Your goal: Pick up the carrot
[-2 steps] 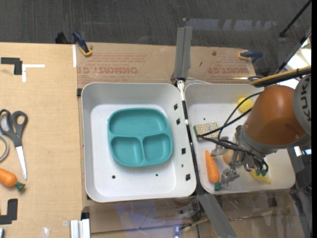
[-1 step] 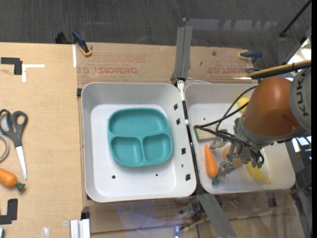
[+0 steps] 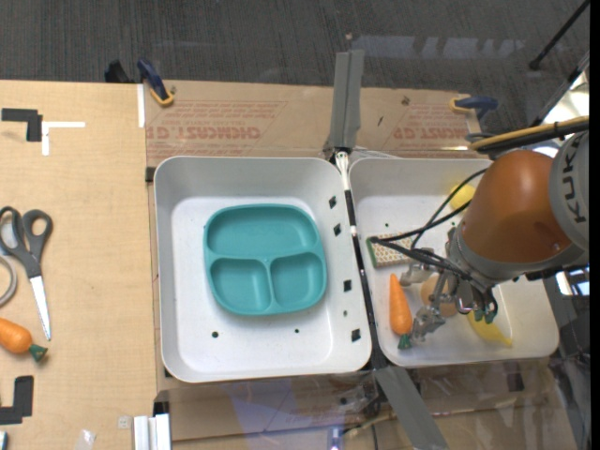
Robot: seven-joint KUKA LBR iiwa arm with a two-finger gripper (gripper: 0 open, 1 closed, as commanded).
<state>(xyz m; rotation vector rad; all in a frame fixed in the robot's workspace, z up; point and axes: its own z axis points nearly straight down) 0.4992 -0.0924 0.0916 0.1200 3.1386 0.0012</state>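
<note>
The carrot (image 3: 400, 307), orange with a small green end, lies near the left wall of the right bin (image 3: 534, 345), pointing towards the front. My gripper (image 3: 444, 311) hangs low just to the right of the carrot, under the orange wrist band (image 3: 511, 216). It is open, and its left finger (image 3: 425, 323) stands close beside the carrot, which is not between the fingers.
A yellow banana-like piece (image 3: 490, 330) lies right of the gripper, and another yellow item (image 3: 459, 195) sits at the bin's back. A flat wedge (image 3: 384, 251) lies behind the carrot. The left bin (image 3: 178, 251) holds a teal divided plate (image 3: 265, 270). Scissors (image 3: 30, 251) and a second carrot (image 3: 14, 337) lie on the bench at far left.
</note>
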